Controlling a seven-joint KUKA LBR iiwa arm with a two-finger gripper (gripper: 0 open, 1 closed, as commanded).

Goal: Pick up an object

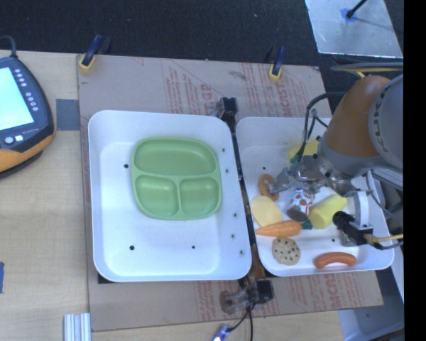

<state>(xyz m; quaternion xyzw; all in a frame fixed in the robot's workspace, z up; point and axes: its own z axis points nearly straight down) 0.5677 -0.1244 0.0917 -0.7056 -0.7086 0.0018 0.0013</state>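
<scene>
The arm (362,119) comes in from the right and hangs over the right bin (270,130). Its gripper (302,187) is low, near the middle of that bin. I cannot tell how the jaws stand, because the arm hides most of them.

The toy food sits in the right bin, packed close together. A small red and white can (300,206) lies right under the gripper, just below its tip. A yellow block (328,210) is just to the right of the can. A pale yellow lump (265,209) lies by the bin's left wall, and an orange carrot (277,229) lies just below it. A brown cookie (286,250) sits near the bin's front edge, and a sausage (335,260) lies by the front right corner. A small brown piece (267,185) is just left of the gripper.

The left bin (106,190) holds a green plate (176,177) with three parts, near its back edge.

A screen (11,116) lies at the bench's left edge.
</scene>
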